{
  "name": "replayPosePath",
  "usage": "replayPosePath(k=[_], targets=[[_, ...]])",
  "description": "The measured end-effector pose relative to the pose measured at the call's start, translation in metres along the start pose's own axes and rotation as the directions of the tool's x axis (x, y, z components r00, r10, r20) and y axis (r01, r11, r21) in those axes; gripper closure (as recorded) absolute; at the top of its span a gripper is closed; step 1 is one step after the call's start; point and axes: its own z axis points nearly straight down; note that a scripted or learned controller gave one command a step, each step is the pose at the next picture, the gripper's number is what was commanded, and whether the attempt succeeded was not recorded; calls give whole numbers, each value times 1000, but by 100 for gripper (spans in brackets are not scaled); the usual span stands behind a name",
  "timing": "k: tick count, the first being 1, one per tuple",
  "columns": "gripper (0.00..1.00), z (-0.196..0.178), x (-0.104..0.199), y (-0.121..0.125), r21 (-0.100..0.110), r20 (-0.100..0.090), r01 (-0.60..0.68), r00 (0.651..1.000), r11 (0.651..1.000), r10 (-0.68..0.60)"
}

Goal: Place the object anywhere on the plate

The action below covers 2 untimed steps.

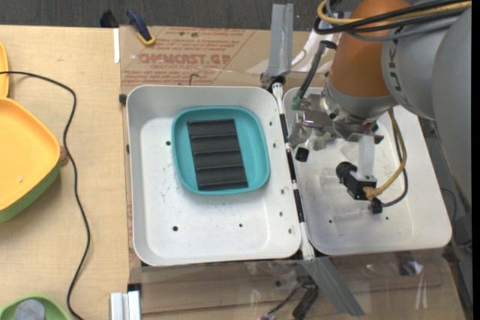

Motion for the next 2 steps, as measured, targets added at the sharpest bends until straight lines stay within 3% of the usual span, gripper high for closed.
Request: replayPosePath(k=[1, 2], targets=[[100, 5, 59, 28, 0, 1, 134, 991, 991, -134], [0, 5, 59, 28, 0, 1, 134, 991, 991, -134]])
